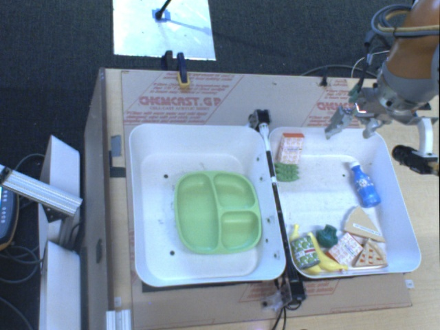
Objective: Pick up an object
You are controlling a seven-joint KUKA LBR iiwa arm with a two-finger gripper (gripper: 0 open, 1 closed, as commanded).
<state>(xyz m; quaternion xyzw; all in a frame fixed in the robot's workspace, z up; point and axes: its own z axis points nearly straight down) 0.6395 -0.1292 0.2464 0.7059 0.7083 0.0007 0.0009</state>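
My gripper (pixel 354 125) hangs over the far rim of the right bin (pixel 405 215), open, with nothing between its fingers. Below it in that bin lie an orange carton (pixel 291 147) and a green pea pod (pixel 287 172) at the far left. A blue bottle (pixel 363 185) lies near the right wall, in front of the gripper. At the near end sit a cheese wedge (pixel 363 223), a pizza slice (pixel 370 254), a small red-and-white box (pixel 346 248), a dark green piece (pixel 328 236), a banana (pixel 323 267) and a green-labelled can (pixel 304 248).
The left bin (pixel 155 150) holds a light green divided plate (pixel 217 212). A black-and-white tool (pixel 264 143) lies along the wall between the bins. A grey metal rail (pixel 41 191) sits off the bench at the left.
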